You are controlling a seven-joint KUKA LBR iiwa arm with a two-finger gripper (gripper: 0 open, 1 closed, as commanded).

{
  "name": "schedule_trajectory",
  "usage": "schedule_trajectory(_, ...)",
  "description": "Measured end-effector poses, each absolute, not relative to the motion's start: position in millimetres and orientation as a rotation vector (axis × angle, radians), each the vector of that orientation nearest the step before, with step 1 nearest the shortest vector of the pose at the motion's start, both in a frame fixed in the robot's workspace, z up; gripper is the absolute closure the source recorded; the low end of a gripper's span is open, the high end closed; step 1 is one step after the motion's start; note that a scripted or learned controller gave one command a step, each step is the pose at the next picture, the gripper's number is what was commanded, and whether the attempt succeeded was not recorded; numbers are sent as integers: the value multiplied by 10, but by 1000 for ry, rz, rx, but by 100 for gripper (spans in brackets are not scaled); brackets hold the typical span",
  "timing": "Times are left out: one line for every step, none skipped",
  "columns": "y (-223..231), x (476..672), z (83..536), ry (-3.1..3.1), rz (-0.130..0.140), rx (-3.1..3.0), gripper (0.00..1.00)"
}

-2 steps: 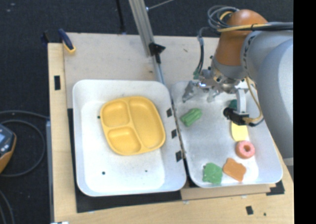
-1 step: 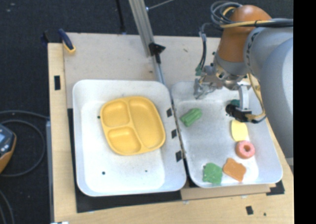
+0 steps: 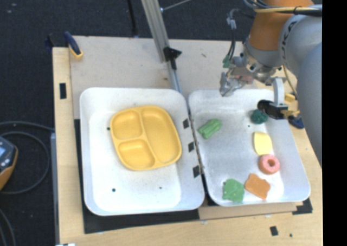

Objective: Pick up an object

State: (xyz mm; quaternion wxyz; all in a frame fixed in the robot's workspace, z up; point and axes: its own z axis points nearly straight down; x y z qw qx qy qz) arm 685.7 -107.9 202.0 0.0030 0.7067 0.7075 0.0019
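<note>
We found the gripper [image 3: 230,85] above the right bin's [image 3: 238,104] far edge, finger state indeterminable, holding nothing visibly, and judged the isolated green piece [image 3: 209,128] near that bin's left edge the cleanest vertical pick.

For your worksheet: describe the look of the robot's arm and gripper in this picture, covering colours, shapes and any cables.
The arm is thick and rounded, grey with a glossy orange band above the wrist. Thin dark and pale cables loop over its top and hang beside the wrist. The gripper is a small, metallic grey, boxy unit.
</note>
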Motion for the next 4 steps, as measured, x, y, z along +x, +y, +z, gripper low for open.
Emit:
schedule_trajectory(-1090,6869,2314,2222,5,2214,100)
schedule_trajectory(-577,6777,2266,2229,1,2215,100)
schedule_trajectory(-56,6724,2406,2229,4,2213,100)
schedule_trajectory(471,6818,2355,2229,4,2212,100)
